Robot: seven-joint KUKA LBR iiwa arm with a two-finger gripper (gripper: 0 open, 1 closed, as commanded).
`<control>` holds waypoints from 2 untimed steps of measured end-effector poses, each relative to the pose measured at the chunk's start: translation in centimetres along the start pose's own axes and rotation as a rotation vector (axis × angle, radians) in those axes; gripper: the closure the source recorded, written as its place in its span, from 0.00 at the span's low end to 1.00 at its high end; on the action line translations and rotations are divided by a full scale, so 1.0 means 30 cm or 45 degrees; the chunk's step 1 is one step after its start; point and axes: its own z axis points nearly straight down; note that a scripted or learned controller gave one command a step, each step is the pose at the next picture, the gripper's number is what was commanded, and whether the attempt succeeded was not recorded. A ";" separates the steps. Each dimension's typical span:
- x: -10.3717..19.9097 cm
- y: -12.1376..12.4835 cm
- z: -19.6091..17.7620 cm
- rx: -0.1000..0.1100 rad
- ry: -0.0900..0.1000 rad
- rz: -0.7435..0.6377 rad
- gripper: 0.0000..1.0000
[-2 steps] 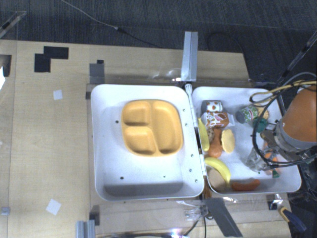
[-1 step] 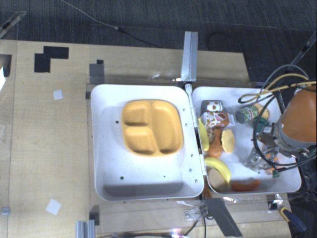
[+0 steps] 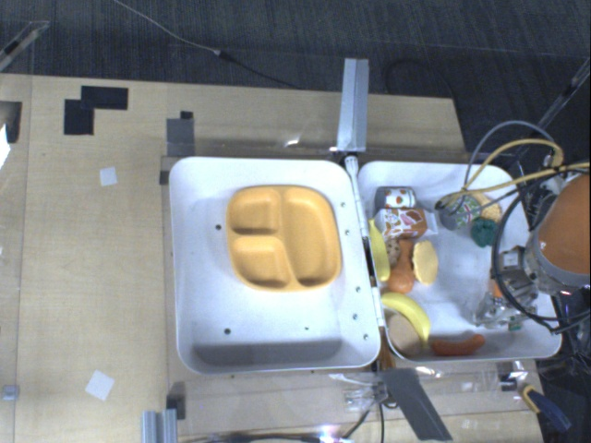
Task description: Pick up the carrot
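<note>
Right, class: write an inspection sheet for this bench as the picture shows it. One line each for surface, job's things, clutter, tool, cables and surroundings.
Surface: wooden bench bearing left bin and right bin.
Job's things: carrot in the right bin, among other toy food.
Clutter: yellow divided plate in the left bin; banana, red sausage, small printed carton and teal object in the right bin.
Tool: tool low over the right bin's right side; finger state unclear.
Cables: yellow and grey cables loop above the arm.
Surroundings: dark floor behind the bench.
</note>
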 end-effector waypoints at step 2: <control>-0.156 0.041 -0.188 0.001 -0.002 -0.591 1.00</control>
